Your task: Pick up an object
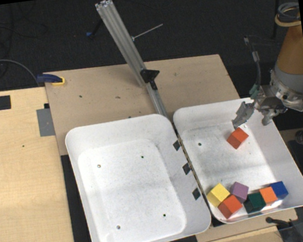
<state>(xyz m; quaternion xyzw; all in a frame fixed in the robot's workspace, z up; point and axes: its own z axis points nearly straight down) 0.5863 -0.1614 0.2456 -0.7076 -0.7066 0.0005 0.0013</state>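
Note:
My gripper (254, 117) hangs over the upper right part of the right bin (207, 118), its two fingers spread apart and open. An orange-red cube (237, 137) sits tilted just below the left finger (242, 115), outside the gap between the fingers. I cannot tell whether the cube touches that finger. Along the bin's front edge is a cluster of cubes: yellow (218, 193), purple (239, 190), red (229, 206), green (254, 202), orange (268, 194) and blue (279, 189).
The left bin (87, 138) lies beside the right one, joined by black clips (186, 168) along the shared wall. A slanted aluminium post (127, 48) rises behind the bins. The arm's grey wrist with its orange band (294, 64) stands at the right.

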